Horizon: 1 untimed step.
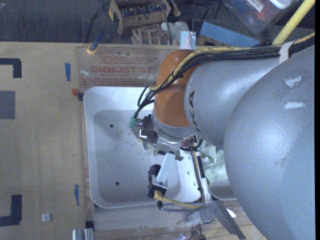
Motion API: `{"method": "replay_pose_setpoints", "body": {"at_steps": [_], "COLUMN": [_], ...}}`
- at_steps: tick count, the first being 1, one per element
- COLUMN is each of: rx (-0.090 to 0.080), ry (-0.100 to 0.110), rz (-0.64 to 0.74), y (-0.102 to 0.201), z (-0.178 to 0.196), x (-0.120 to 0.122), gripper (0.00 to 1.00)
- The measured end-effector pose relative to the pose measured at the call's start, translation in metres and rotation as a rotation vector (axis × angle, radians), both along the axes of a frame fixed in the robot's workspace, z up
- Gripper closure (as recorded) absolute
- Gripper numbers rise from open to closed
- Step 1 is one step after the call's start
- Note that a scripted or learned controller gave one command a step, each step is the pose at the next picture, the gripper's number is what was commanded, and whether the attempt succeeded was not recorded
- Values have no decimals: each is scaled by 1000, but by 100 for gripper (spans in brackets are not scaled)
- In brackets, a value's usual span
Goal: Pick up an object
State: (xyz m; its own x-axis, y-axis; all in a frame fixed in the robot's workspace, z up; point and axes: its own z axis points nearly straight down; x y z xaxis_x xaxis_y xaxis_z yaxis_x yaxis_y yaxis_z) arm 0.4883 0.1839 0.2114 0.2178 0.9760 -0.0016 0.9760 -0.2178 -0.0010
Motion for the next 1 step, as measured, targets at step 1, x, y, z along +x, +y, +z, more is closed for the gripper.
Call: {"method": "replay_pose_setpoints", "body": {"at_steps": [1], "rx": [6], "ry": [-10], "rz": [391], "y": [27], "z": [-120], "x": [-6], "gripper": [100]}}
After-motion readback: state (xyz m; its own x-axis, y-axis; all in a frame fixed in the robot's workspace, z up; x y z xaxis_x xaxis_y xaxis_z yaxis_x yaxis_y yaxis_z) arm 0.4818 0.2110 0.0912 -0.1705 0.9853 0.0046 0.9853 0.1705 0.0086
